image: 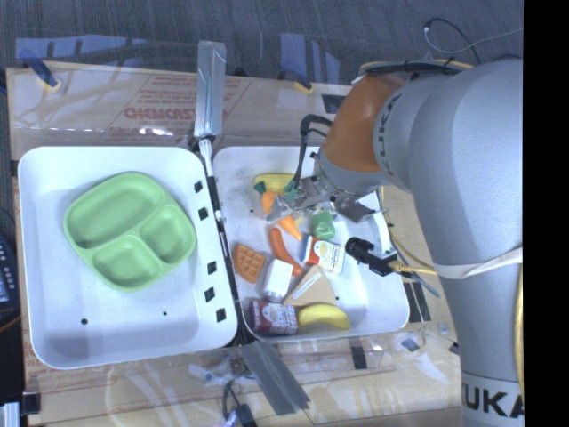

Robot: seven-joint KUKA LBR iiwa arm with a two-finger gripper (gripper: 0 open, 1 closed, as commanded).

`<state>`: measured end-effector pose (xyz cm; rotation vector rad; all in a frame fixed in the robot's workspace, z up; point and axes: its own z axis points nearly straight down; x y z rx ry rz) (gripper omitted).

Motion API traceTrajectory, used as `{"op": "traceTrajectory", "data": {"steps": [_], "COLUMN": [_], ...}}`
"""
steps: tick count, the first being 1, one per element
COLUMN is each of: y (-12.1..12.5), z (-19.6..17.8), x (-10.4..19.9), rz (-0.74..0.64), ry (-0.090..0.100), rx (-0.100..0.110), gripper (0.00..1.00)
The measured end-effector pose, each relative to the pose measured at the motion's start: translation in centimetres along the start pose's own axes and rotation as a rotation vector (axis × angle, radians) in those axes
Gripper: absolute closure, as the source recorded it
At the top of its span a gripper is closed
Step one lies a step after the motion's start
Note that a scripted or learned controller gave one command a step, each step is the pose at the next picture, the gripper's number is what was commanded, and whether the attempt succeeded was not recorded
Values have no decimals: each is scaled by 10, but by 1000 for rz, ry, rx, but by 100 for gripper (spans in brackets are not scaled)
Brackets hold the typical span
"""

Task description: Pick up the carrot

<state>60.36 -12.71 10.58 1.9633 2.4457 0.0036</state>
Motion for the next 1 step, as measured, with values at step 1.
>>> {"op": "traceTrajectory", "data": {"steps": [1], "y": [-6], "z": [-124], "x": [11], "rz": [-35], "ry": [2], "rx": [3], "gripper": [100]}}
